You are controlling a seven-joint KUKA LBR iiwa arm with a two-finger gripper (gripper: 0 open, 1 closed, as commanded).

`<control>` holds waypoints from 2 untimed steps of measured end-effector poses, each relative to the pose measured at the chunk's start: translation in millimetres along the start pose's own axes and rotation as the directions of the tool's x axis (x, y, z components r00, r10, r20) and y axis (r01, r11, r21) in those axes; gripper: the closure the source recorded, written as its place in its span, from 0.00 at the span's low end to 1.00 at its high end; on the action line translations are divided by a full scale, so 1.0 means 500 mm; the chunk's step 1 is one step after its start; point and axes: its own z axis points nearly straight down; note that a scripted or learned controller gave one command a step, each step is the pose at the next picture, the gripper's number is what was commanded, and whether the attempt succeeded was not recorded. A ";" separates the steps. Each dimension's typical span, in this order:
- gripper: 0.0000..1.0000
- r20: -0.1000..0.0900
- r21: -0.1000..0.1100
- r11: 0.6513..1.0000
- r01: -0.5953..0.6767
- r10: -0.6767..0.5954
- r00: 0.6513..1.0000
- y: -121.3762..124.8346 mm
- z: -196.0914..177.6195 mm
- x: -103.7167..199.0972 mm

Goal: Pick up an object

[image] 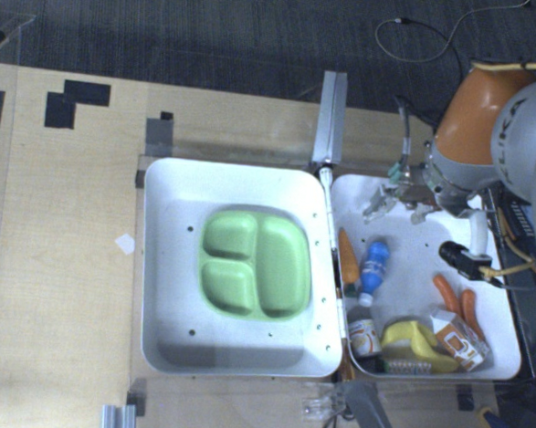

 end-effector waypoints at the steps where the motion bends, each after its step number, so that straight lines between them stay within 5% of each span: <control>1: 0.00 0.001 -0.004 0.991 0.134 -0.134 0.991 -0.104 0.121 -0.017; 2: 1.00 0.001 -0.004 0.991 0.135 -0.135 0.991 -0.102 0.104 -0.016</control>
